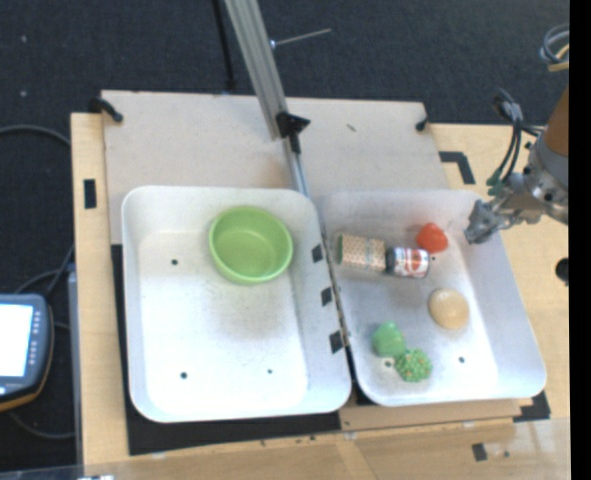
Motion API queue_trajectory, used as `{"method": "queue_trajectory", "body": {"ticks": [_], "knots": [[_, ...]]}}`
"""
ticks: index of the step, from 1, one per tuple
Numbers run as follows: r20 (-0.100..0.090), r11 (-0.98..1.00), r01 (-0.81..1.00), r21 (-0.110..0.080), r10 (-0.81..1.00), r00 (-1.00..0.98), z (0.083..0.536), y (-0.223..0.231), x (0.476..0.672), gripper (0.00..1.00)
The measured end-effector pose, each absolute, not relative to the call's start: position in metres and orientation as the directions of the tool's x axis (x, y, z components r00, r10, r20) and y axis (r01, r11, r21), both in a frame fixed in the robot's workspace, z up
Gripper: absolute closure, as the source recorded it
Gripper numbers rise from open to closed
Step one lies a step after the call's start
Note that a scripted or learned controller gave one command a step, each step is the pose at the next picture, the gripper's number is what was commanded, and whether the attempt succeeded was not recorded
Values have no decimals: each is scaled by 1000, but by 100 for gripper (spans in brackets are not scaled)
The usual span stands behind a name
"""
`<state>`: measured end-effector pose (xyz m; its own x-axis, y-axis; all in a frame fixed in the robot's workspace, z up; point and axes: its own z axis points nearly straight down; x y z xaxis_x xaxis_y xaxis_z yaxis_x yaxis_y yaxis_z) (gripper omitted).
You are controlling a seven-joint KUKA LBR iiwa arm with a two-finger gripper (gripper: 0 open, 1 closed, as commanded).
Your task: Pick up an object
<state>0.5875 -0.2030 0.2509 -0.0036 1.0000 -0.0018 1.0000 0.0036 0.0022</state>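
Observation:
The right bin (495, 298) holds a lying can or bottle with a patterned label (380, 256), a small red object (432, 237), a pale tan ball (449, 308) and two green pieces (401, 353). My gripper (478, 224) hangs at the bin's upper right rim, just right of the red object and apart from it. Nothing is seen between its fingers, and their spread is too small to read.
A green bowl (251, 244) stands in the left bin (175, 368) near its upper right. A slanted metal bar (265, 73) runs down to the gap between the bins. A tablet-like device (5, 348) lies at the far left.

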Motion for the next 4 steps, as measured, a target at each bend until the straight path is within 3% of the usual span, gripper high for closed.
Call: {"method": "queue_trajectory", "body": {"ticks": [2,3,4], "knots": [[2,8,1000,3,1000,-8,251,-91,608,100],[1,7,1000,1,1000,-7,244,-38,609,100],[1,7,1000,1,1000,-7,236,18,627,100]]}}
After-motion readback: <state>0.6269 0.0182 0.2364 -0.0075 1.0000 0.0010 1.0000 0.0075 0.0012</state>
